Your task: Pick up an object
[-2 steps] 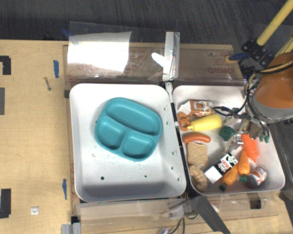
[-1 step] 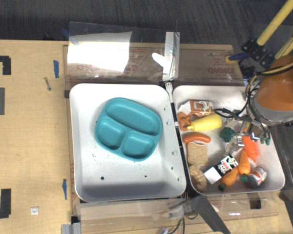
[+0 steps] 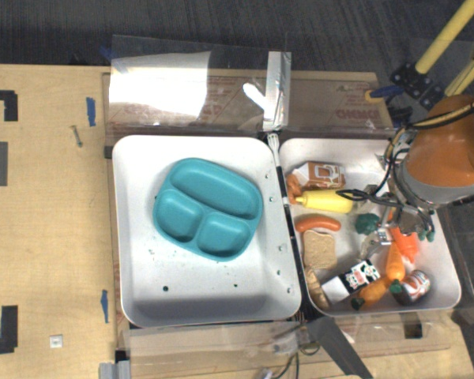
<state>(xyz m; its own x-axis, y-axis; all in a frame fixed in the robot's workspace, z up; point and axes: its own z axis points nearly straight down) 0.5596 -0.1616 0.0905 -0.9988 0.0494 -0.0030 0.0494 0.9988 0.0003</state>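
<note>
**Desk:** Camera view, right bin: anything lifted yet?

**Photographer:** No. Tool hangs low beside the orange carrot, near the bin's right wall; grip unreadable. Lifting is all ahead.

Two shallow bins of smooth white plastic sit on a matt, pale wood-look surface. The left bin carries a faint sheen and small dark specks; in it lies a teal divided tray of smooth, softly glossy plastic. The right bin holds toy food of shiny moulded plastic: a yellow banana, a red sausage, an orange carrot. A tan bread slice looks rough and matt. At upper centre, clear glossy sheeting catches the light. At right, the arm's orange band gleams smooth.
</note>
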